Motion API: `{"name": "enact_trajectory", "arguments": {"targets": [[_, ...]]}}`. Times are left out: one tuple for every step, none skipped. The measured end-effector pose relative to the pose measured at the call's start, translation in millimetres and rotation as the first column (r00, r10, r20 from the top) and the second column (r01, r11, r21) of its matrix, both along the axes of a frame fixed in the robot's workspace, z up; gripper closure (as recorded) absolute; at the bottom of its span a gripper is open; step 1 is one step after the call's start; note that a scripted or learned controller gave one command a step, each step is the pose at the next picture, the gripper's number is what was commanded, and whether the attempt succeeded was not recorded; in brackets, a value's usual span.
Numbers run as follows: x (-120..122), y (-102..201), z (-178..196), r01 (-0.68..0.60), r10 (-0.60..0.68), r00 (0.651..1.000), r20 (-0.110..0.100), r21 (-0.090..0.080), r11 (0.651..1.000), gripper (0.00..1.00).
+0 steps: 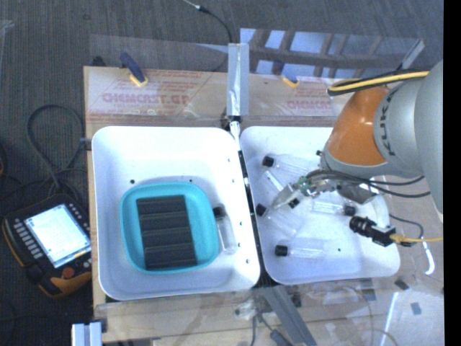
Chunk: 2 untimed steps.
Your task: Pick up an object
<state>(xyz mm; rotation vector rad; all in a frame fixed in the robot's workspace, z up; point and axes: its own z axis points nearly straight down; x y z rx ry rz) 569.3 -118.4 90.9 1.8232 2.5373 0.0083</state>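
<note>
The end effector (294, 193), grip state unclear, hovers among clear vials (301, 250) in the right bin (328, 269); a teal tray (170, 225) fills the left bin (162, 144).

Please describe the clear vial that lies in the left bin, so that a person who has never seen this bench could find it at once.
Look at the left white bin, which holds a teal tray with a dark ribbed insert. The vial lies along that tray's right edge, close to the wall between the bins. It is the one clear, black-capped vial in this bin; the others lie in the right bin.
</note>
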Motion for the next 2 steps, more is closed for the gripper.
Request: {"name": "enact_trajectory", "arguments": {"targets": [[0.9,0.7,10.4,0.001,-0.001,1.000,0.003,0.003,1.000,1.00],[82.2,58.7,88.5,-0.035,0.035,0.999,-0.038,0.005,0.999,1.00]]}}
